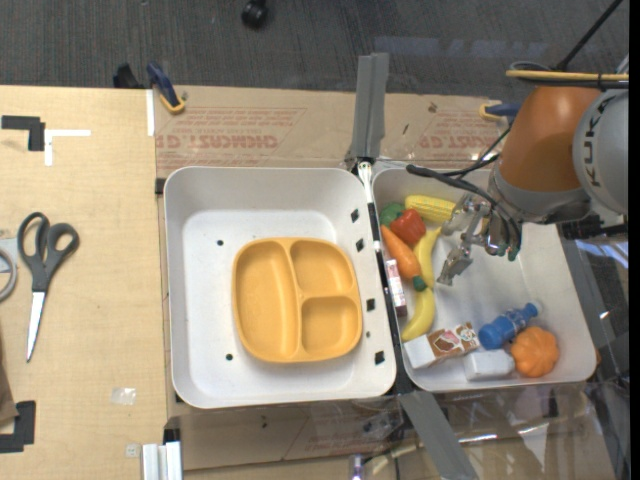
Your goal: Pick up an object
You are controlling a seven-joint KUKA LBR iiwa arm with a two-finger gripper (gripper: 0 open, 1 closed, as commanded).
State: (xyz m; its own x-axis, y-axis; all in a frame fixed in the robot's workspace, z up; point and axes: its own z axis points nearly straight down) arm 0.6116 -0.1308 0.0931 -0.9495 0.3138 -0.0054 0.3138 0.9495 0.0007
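Observation:
My gripper hangs over the middle of the right bin, just right of a heap of toy food. The heap holds a yellow corn cob, a red pepper, an orange carrot and a yellow banana. Along the bin's front lie a brown carton, a blue bottle, a white block and an orange pumpkin. I see nothing hanging from the gripper.
The left bin holds a yellow divided plate. A grey divider bar runs back from between the bins. Scissors lie on the bench at far left. Cables trail from the wrist over the right bin's back edge.

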